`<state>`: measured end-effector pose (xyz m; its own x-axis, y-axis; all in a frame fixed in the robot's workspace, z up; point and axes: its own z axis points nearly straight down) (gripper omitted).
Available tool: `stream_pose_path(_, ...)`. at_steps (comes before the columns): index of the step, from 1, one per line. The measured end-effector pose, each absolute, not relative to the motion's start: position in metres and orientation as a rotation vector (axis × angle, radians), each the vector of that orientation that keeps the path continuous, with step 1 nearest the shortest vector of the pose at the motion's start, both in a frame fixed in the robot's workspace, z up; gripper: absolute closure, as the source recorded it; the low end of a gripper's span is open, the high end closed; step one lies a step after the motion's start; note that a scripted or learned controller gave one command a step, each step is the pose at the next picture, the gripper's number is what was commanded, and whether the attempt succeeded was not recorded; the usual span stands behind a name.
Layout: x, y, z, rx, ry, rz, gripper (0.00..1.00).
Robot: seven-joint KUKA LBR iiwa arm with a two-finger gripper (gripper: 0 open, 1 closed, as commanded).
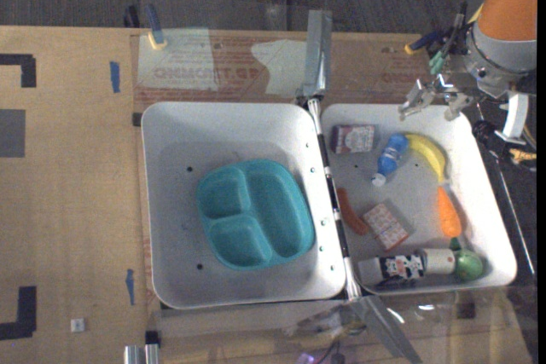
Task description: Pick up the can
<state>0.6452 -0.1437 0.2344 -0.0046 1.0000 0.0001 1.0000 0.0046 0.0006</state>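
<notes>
Your can sits in the right bin, in its far corner against the wall shared with the left bin. It seems to lie on its side, label up. The nearest neighbour is the blue bottle, just beside it, with the banana beyond that. The sausage, box, carrot and milk bottle lie well apart from it, so they should not crowd a grasp.

The pincer hangs over the far rim of the right bin with its fingers spread wide and nothing between them. This looks like a ready pose above the clutter. The can is off to its left, past the bottle.

You should expect the bin wall to be the trouble, since it leaves little room for a finger on that side. The teal plate in the left bin plays no part.
</notes>
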Motion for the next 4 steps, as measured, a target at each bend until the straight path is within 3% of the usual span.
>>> stream_pose_path(1,0.624,-0.104,0.115,2.038,2.388,0.002,0.00)
stream_pose_path(2,0.565,-0.101,0.089,2.059,2.362,0.009,0.00)
stream_pose_path(3,0.576,-0.141,0.089,2.136,2.298,0.003,0.00)
stream_pose_path(4,0.584,-0.152,0.197,1.844,2.536,0.003,0.00)
